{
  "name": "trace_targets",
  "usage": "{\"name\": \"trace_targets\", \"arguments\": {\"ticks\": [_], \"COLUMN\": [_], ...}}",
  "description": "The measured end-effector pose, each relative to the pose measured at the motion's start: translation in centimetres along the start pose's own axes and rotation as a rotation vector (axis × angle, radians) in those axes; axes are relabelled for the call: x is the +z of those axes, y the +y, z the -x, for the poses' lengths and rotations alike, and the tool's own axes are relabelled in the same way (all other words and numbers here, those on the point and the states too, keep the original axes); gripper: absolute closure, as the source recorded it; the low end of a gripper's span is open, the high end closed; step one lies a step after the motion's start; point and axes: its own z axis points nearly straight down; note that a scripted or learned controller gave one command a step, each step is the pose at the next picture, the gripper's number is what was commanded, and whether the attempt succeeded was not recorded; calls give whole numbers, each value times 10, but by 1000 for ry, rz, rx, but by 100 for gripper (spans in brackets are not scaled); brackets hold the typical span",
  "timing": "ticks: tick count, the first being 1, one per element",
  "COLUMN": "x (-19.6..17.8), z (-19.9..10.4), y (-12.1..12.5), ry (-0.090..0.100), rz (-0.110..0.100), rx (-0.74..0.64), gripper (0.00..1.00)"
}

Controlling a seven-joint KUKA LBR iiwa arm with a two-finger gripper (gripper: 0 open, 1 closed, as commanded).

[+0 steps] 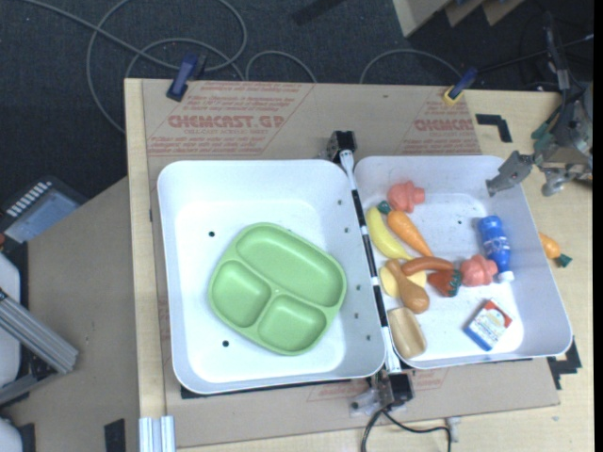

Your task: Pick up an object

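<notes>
The right bin (528, 342) holds several toy foods. A pink piece (406, 196) lies at the back, with a yellow banana (382, 234) and an orange carrot (409, 233) beside it. Further right are a blue bottle (493, 240), a pink strawberry (477, 270) and a red sausage (429, 266). A tan pear shape (407, 288), a bread piece (407, 332) and a small red-and-blue box (488, 324) lie near the front. My gripper (530, 176) hangs over the bin's far right corner, open, with nothing between its fingers.
The left bin (188, 205) holds a green divided plate (275, 288). A small orange piece (551, 249) lies on the bench just outside the right bin's right wall. Clamps (183, 75) and cables sit along the board's far edge.
</notes>
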Motion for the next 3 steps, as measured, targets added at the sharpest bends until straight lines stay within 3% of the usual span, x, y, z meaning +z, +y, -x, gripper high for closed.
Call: {"name": "trace_targets", "arguments": {"ticks": [1,2,3], "x": [91,161,160], "z": [-86,-102,-105], "y": [-6,-27,-59], "ry": [2,1,1], "rz": [-3,-2,-2], "rx": [-1,1,1], "gripper": [0,0,0]}}
